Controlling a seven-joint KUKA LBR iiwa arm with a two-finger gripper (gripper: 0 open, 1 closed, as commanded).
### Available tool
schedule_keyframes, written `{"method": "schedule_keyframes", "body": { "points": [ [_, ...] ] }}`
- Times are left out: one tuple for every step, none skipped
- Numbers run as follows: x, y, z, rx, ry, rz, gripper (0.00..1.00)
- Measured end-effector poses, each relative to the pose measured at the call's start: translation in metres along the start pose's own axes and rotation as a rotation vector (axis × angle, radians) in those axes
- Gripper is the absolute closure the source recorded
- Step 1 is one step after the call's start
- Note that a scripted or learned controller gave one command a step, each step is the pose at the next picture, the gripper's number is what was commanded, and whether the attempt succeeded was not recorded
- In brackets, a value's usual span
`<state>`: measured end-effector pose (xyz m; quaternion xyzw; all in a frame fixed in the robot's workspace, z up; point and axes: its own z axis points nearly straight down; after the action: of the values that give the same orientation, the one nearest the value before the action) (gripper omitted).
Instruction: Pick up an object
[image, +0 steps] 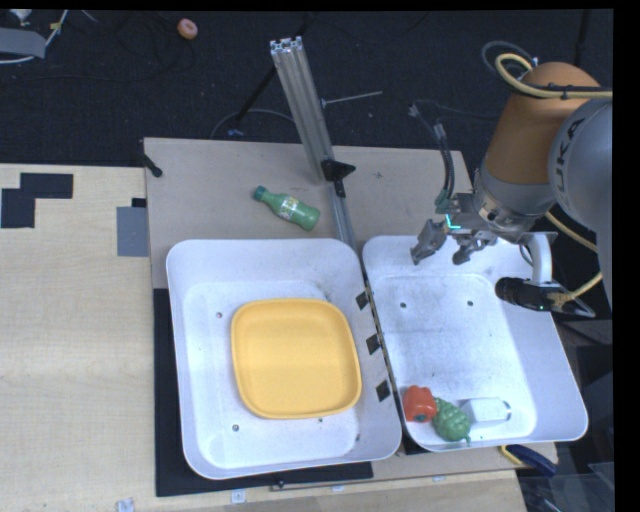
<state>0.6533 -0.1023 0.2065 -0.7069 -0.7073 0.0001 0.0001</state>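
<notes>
Green bottle (287, 207) (label unreadable) lies outside bins.

**Where things lie on the desk**

We see two bins side by side on the desk (200, 190). In the left bin (190, 300) a plate (295, 357) lies near the middle. In the right bin (540, 390), three small objects (450, 412) lie together at the near edge. Behind the left bin, a bottle (287, 207) lies on its side on the desk. The gripper (445, 250) is above the far edge of the right bin.
</notes>
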Motion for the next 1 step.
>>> {"method": "schedule_keyframes", "body": {
  "points": [
    [0.0000, 0.0000, 0.0000, 0.000, 0.000, 0.000, 0.00]
  ]
}}
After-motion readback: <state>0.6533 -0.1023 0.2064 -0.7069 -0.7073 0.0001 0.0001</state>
